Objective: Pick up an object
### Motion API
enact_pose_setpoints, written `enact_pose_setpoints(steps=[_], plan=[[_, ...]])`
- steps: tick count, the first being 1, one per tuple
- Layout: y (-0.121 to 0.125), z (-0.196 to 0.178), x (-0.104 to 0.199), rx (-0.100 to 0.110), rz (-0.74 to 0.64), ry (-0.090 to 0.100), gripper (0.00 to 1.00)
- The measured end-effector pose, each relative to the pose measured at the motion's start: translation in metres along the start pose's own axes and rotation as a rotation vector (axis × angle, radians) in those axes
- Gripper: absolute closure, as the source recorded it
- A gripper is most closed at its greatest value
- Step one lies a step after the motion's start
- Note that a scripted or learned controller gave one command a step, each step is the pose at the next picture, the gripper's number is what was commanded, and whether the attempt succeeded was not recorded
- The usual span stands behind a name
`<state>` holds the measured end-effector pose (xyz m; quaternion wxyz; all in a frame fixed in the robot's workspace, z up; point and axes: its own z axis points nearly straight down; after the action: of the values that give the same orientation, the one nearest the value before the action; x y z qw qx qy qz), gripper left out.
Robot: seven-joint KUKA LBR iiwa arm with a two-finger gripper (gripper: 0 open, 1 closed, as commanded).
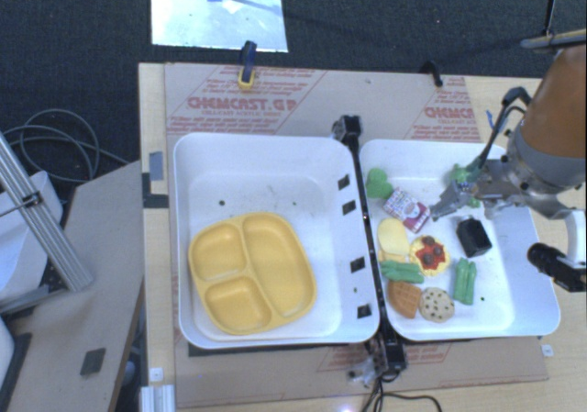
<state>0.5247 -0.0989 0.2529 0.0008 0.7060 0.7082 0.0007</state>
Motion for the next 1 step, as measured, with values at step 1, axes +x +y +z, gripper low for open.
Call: enact_pose_setpoints(steps=[1], plan=[[-0.0347,-0.109,0.1001,-0.011,-0.012,0.004,0.0]])
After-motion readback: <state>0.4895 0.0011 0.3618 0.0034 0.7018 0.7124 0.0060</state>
